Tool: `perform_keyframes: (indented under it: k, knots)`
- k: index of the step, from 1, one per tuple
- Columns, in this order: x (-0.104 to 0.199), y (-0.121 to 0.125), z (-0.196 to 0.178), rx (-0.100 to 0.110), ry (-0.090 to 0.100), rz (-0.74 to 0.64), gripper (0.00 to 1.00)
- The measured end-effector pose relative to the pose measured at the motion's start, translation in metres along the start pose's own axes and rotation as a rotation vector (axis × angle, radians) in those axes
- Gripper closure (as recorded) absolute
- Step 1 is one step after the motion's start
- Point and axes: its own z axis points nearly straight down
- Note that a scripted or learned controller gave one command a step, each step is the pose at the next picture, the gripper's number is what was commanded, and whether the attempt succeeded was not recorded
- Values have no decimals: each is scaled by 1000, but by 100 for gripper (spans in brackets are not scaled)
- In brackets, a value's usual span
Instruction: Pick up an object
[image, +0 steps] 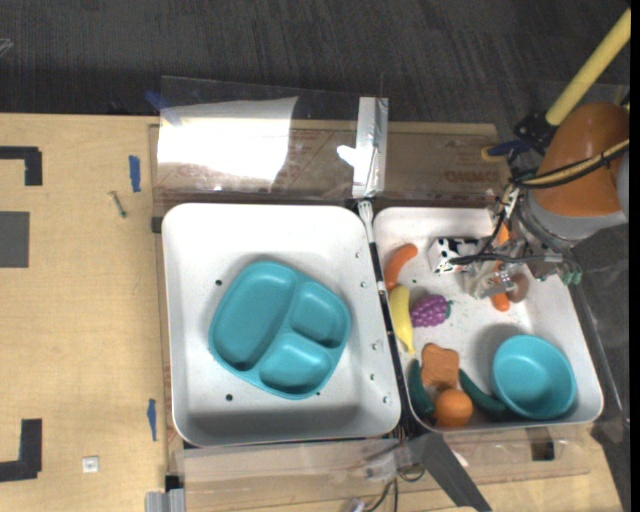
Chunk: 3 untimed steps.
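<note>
1. Because the task names no one thing, take the small orange-and-brown toy (503, 291) as the likely target: it lies in the right bin (588, 330), near the far right corner, directly under the hand (497, 268).
2. Your hand hangs low over that toy; whether it is apart, together or clamped on anything, you cannot tell.
3. Judging by looks, the toy is light, stiff plastic and probably slick, so grip it across its narrow middle.
4. Just left lies a black-and-white cow toy (447, 254), then an orange carrot (400, 262), purple grapes (430, 310) and a yellow banana (400, 317).
5. Nearer you sits a teal bowl (533, 376).
6. Across the divider, the left bin (190, 300) holds a teal divided plate (280, 326), on the wooden tabletop (70, 320).
</note>
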Motion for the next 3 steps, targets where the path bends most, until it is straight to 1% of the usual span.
perform_keyframes:
  k: [1, 2, 3]
  knots:
    - [-62, 66, -117, -4, 3, 9, 100]
    - [-50, 16, -22, 1, -4, -160, 100]
    - [-49, 15, -21, 1, -1, -158, 0]
